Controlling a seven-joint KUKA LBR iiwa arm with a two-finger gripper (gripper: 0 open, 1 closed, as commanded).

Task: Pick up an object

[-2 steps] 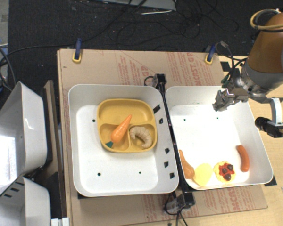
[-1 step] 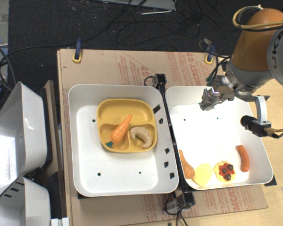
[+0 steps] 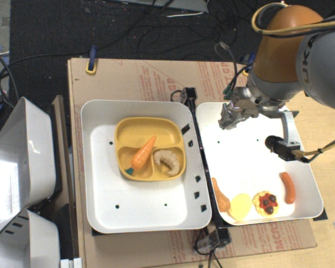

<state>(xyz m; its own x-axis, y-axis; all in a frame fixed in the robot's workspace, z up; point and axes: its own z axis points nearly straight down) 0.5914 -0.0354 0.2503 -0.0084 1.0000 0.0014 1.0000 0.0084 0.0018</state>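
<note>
My gripper [image 3: 230,119] hangs over the upper left part of the right bin [image 3: 251,161], above bare white floor. Toy food lies along that bin's front edge: an orange drumstick-like piece [image 3: 220,196], a pale yellow disc [image 3: 240,206], a small round tart with dark and red toppings [image 3: 266,202] and a red sausage [image 3: 289,187]. All of them sit well below the gripper in the view, apart from it. In the left bin [image 3: 100,194] a yellow divided plate [image 3: 123,133] holds an orange carrot [image 3: 143,152] and a cream curled shrimp [image 3: 168,162].
A black device [image 3: 279,146] on a bracket hangs from the arm over the right bin's middle right. Black clips line the divider between the bins [image 3: 196,166]. Cables trail across the dark floor behind the bench. White containers [image 3: 22,161] stand to the left.
</note>
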